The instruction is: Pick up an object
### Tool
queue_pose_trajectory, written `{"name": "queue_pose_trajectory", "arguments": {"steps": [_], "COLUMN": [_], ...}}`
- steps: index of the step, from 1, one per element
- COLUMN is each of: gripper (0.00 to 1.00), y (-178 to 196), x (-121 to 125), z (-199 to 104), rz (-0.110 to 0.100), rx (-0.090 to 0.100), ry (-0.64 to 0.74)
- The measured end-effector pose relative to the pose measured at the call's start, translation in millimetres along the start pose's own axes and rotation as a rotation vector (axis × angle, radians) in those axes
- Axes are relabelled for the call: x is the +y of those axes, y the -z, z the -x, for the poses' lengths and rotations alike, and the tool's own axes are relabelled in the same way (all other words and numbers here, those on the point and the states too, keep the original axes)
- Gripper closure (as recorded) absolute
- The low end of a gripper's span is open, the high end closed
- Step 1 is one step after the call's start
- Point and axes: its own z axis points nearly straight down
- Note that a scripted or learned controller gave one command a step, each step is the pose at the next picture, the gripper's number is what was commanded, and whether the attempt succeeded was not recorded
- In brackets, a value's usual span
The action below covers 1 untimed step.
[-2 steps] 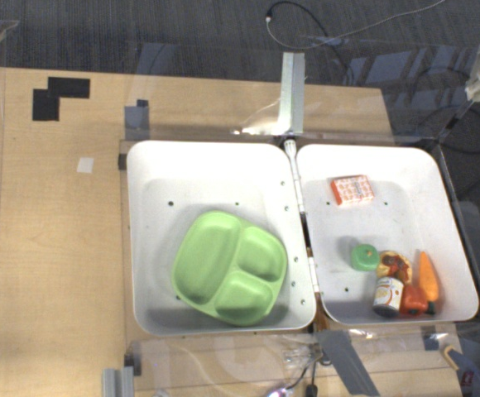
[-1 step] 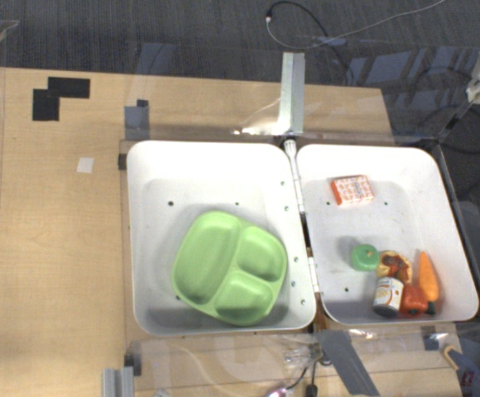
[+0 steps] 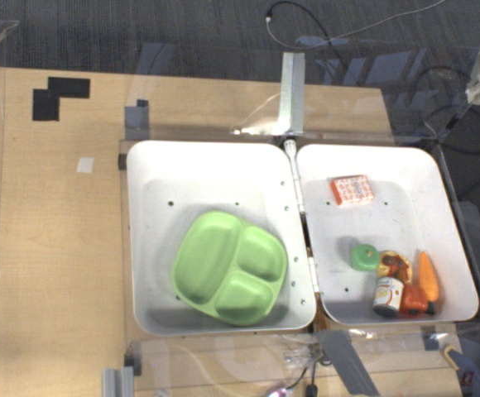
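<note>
A green plate (image 3: 230, 267) lies in the left bin (image 3: 153, 180); a red packet (image 3: 352, 190), bottle (image 3: 388, 294) and carrot (image 3: 428, 276) lie in the right bin (image 3: 414, 172).

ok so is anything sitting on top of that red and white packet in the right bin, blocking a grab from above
Nothing visible does. The red and white packet lies alone toward the back of the right bin, apart from the green round piece, the bottle and the orange carrot-like toy clustered nearer the front.

Bench and surroundings, slanted overhead view.
Pale wooden bench (image 3: 50, 246) bearing white left bin (image 3: 153, 160) and white right bin (image 3: 414, 160), edges touching; black tape patches (image 3: 58, 96) at far left; metal post (image 3: 293, 93) behind the seam; black cable (image 3: 306, 19) looped over grey carpet (image 3: 141, 15).
</note>
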Motion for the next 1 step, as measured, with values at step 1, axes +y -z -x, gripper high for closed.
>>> {"name": "queue_pose_trajectory", "arguments": {"steps": [1], "gripper": [1.00], "y": [-17.4], "x": [27.0], "z": [3.0], "rz": [0.000], "rx": [0.001], "ry": [-0.098]}}
